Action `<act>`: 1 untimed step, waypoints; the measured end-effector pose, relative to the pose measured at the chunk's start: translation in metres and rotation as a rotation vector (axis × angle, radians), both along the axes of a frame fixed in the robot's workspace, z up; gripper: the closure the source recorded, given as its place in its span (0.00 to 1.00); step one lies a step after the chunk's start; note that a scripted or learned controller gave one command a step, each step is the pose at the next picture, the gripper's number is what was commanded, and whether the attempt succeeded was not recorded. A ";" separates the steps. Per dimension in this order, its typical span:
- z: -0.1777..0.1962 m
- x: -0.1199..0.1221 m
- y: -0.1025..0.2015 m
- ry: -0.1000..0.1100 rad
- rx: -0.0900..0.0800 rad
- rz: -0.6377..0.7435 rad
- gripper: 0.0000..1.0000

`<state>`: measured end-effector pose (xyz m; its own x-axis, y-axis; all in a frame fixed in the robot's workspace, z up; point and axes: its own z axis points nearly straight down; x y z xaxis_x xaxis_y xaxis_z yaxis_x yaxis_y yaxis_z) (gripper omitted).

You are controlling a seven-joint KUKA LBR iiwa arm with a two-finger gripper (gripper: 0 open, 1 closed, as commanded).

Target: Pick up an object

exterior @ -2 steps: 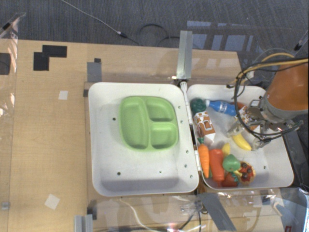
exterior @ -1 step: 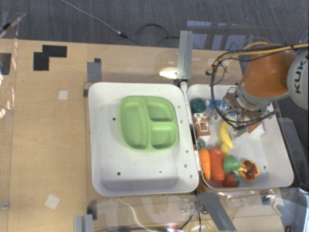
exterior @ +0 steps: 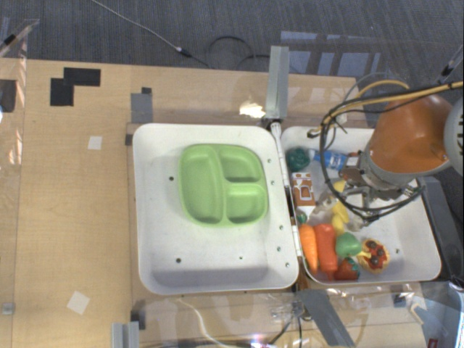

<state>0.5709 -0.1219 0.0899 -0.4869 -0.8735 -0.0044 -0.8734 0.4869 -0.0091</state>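
Observation:
The right bin (exterior: 424, 256) holds a heap of toy food. An orange carrot (exterior: 309, 245) lies at its left wall, next to a red piece (exterior: 326, 249). A green pepper (exterior: 348, 243) and a pizza-like piece (exterior: 375, 255) sit beside them. A yellow piece (exterior: 338, 214) rests just above the pepper. Further back are a teal piece (exterior: 297, 158), a small printed box (exterior: 304, 188) and a blue bottle (exterior: 332, 159). My gripper (exterior: 359, 203) hangs low over the middle of the heap, right beside the yellow piece, largely hidden under the orange wrist band (exterior: 406, 140).
The left bin (exterior: 156, 216) holds a green divided plate (exterior: 221, 184). A metal post (exterior: 276, 82) stands behind the wall between the two bins. Cables (exterior: 348, 111) loop around the wrist over the right bin's back edge.

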 end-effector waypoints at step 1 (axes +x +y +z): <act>0.014 0.004 0.002 -0.012 0.000 0.005 1.00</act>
<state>0.5751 -0.1197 0.1041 -0.4826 -0.8758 -0.0102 -0.8756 0.4827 -0.0198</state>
